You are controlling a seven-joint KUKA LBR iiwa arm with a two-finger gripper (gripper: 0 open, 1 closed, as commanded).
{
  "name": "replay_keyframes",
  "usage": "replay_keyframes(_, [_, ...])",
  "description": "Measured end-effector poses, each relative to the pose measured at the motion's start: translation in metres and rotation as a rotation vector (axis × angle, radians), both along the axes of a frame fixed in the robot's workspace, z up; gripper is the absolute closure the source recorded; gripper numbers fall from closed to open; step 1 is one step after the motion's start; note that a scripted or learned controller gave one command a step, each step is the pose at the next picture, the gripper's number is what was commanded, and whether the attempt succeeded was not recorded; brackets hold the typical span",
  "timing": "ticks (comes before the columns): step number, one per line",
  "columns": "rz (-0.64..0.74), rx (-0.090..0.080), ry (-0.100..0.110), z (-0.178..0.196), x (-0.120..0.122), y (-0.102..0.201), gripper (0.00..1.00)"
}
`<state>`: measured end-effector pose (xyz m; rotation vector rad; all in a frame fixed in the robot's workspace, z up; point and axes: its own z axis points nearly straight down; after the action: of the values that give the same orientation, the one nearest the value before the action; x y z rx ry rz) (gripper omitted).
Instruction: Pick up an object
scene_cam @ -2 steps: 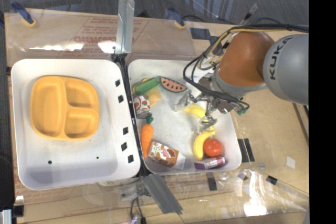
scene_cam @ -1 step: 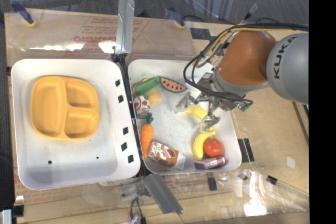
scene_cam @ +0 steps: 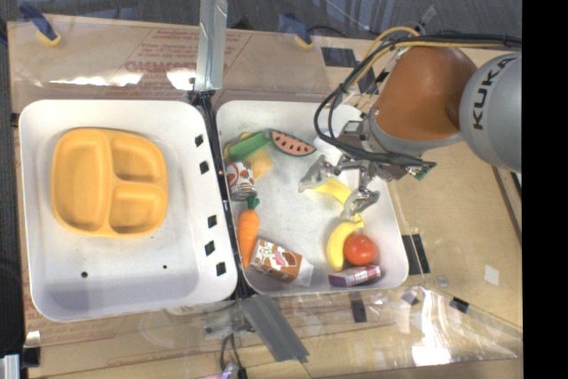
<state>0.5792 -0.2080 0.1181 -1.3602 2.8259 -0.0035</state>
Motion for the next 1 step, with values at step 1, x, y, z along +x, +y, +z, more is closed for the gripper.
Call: replay_keyframes(1, [0.250, 0.000, 0.007, -0.0260, -0.0254, -0.0001, 0.00])
